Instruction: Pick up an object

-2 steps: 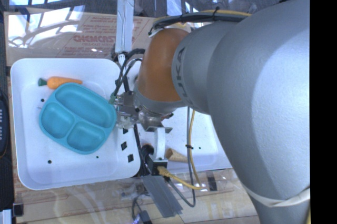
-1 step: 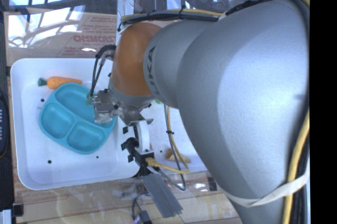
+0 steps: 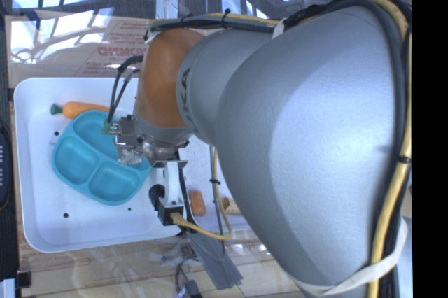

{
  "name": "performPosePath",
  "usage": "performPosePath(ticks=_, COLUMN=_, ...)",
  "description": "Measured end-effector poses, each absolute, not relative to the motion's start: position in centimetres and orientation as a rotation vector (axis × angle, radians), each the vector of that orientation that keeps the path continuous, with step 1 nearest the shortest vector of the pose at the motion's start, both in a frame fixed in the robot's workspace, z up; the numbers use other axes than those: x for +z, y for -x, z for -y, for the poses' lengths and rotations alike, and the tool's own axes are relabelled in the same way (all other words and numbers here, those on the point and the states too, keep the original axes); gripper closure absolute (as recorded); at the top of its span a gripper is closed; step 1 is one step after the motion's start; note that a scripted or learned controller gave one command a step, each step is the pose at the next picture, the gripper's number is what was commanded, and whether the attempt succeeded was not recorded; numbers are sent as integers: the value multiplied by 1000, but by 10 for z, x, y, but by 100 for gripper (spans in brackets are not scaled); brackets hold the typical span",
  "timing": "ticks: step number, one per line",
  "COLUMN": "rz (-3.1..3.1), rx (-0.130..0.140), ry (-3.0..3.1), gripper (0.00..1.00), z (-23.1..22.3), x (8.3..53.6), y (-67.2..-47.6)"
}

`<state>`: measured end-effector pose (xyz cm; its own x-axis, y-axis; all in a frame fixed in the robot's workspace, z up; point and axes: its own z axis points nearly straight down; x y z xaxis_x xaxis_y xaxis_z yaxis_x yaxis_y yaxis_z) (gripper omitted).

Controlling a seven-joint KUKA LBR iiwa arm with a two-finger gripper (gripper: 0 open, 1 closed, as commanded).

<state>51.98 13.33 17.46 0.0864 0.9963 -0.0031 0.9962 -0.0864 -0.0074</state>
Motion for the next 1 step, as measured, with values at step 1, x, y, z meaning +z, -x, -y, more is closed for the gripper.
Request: performPosePath(ticks=1, rz=2186, rx=15, ry=2248, gripper=100, z=-167, x=180, y=-475)
